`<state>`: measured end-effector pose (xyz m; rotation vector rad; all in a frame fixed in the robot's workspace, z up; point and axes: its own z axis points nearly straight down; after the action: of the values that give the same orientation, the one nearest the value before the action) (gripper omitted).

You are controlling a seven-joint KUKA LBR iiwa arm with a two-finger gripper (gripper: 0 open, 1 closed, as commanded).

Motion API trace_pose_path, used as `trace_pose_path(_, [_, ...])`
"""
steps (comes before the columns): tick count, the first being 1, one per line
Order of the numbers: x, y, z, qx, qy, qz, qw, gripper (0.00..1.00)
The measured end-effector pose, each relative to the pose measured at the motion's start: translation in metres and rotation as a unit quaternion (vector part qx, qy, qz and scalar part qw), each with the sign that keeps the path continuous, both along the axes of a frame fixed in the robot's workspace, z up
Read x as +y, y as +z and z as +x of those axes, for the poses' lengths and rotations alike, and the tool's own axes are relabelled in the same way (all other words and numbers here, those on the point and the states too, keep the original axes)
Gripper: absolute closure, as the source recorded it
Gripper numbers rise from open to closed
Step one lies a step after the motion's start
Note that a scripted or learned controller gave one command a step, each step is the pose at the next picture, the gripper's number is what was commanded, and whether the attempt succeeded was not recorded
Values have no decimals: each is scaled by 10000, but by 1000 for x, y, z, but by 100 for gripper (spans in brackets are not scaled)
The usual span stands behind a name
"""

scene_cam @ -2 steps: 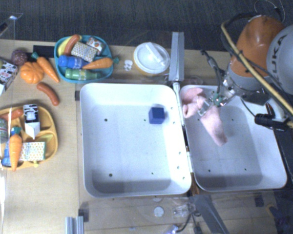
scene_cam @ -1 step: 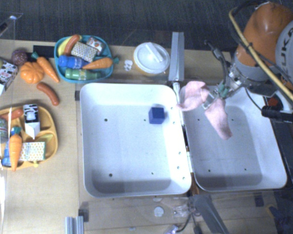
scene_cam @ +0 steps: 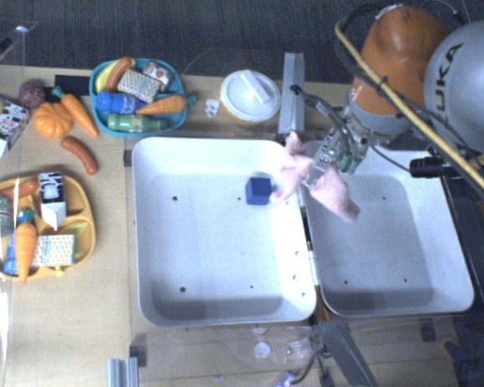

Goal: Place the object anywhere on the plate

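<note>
Starting at the left, the yellow dish [scene_cam: 82, 210] on the bare bench is crowded with toy food, and the blue bowl [scene_cam: 95, 95] behind it is just as full. Neither offers much landing room. The white round dish [scene_cam: 252, 97], just behind the left bin's back wall, looks like the likeliest plate, though I cannot be sure of that.

Inside the left bin [scene_cam: 202, 256] a blue cube [scene_cam: 259, 190] sits near the right wall, with open floor to its left and in front of it. Touching or just beside the cube hangs the pink cloth [scene_cam: 290, 170], the task's thing. It is raised over the shared rim of the two bins, one flap drooping to the left bin and the other into the right bin [scene_cam: 387, 256].

The gripper [scene_cam: 327, 166] has its fingers pinched on the cloth's middle. The arm [scene_cam: 391, 51] leans in from the right.

To carry well, I judge the cloth should go higher first, since its trailing flaps could snag the rims or drag the cube. The metal post behind the bins stands close to the path toward the white dish, so swing wide of it and let go only once the cloth is centred
</note>
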<state>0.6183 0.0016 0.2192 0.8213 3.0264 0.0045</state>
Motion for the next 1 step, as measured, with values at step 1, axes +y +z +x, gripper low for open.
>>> trace_pose_path(1, [61,1,5,-12,1989,-9,9800,100])
